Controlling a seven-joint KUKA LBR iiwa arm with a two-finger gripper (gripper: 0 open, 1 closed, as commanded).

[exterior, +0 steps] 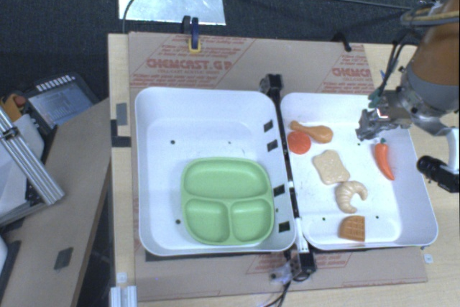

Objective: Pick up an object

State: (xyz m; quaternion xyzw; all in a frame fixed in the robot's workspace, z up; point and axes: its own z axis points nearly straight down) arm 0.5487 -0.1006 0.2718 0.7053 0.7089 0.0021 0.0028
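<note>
The right bin (413, 230) holds several toy foods: a chicken drumstick (313, 131), a red tomato slice (299, 144), a slice of bread (330, 167), a croissant (351, 195), a waffle piece (352, 228) and an orange carrot (384, 159). My gripper (371, 127) hangs over the back right part of that bin, just above and to the left of the carrot's top end. Nothing shows between its fingers. Its dark fingers are small and blurred against the bin floor.
The left bin (154, 118) holds a green divided plate (226, 200) toward its front. A black clip (273, 83) sits where the two bins meet at the back. The grey arm with its orange band (436, 57) enters from the right edge.
</note>
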